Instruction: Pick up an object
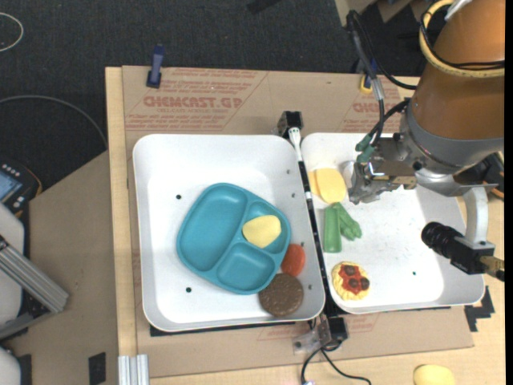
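Note:
My gripper [358,189] hangs over the left part of the right bin [417,283], just right of a yellow block-shaped toy [328,184] and above a green toy [337,225]. Nothing shows between its fingers. A small pizza toy [351,281] lies near the right bin's front left corner. In the left bin [160,183] a blue divided plate [226,237] carries a pale yellow toy [261,230]. A red toy [294,258] and a brown round cookie [281,294] rest against the plate's lower right edge.
A black divider [303,184] runs between the two bins. A black cylinder [449,245] on the arm's mount sticks over the right bin's right side. Cardboard [200,99] lies beneath both bins. A yellow object [433,374] sits off the bench at the bottom right.

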You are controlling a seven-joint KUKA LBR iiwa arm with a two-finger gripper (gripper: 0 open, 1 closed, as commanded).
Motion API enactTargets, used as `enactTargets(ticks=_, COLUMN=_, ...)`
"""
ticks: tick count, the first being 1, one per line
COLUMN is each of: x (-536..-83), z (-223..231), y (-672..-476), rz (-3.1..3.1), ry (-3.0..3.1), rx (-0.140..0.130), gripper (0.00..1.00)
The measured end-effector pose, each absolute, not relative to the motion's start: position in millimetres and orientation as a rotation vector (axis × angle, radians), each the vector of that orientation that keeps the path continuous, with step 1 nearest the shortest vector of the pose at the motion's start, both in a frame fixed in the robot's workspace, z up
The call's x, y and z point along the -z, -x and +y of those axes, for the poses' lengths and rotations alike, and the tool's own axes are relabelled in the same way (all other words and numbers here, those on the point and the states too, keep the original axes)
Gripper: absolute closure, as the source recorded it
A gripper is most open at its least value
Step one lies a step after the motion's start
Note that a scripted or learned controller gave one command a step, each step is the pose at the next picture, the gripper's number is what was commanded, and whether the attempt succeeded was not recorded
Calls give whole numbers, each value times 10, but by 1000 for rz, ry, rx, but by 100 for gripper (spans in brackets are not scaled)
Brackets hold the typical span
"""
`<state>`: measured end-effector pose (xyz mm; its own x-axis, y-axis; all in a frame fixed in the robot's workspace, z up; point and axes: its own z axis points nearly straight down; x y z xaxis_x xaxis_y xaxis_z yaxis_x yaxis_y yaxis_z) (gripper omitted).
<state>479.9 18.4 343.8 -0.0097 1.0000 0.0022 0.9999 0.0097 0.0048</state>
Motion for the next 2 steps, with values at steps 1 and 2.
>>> enactTargets(ticks=1, x=-3841, z=739, y=-4797, rz=2229, ry=-2211, rx=-9, gripper=100)
enactTargets(ticks=2, x=-3903, z=54, y=-4798, rz=2211, ry=-2225, rx=-3, gripper=100)
